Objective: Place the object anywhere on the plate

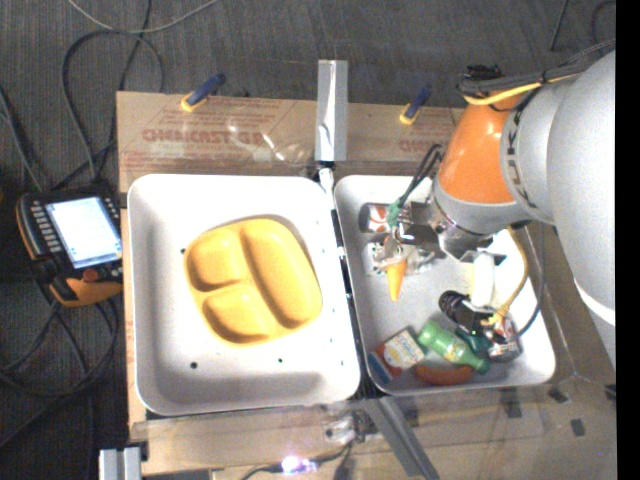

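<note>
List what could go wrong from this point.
1. The orange carrot-like object hangs point-down right under the gripper; if the grasp is shallow, it may drop back into the right bin.
2. The yellow plate lies in the left bin, so the carry must clear the rims between them.

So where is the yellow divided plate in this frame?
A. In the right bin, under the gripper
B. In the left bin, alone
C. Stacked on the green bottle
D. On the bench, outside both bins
B: the yellow plate lies flat in the left bin, while the gripper and the green bottle are over in the right bin.
</note>
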Controlling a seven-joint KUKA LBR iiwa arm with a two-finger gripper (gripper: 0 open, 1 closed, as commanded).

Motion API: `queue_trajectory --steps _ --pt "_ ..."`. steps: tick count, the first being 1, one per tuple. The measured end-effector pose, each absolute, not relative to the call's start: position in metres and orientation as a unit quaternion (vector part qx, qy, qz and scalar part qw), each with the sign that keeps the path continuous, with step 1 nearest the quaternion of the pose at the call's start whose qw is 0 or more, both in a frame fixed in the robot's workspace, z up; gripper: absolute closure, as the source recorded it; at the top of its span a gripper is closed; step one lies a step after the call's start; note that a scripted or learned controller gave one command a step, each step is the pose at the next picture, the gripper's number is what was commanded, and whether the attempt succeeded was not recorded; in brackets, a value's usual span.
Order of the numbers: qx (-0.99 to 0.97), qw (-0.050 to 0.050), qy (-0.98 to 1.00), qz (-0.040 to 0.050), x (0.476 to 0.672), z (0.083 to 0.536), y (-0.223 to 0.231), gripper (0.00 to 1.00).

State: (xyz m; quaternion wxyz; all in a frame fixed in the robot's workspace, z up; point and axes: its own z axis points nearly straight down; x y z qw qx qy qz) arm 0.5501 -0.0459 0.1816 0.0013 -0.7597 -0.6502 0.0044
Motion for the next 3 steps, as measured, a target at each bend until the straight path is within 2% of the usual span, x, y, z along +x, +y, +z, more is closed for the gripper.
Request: queue_trajectory --steps 1,2,3 --pt "-0.755 0.002 -0.656 0.0037 0.571 0.181 0.068 1.00" --pt "-0.755 0.002 -0.655 0.0038 0.571 0.182 0.067 0.00" --pt "-0.703 0.001 -0.711 0.0032 0.560 0.274 0.034 0.00"
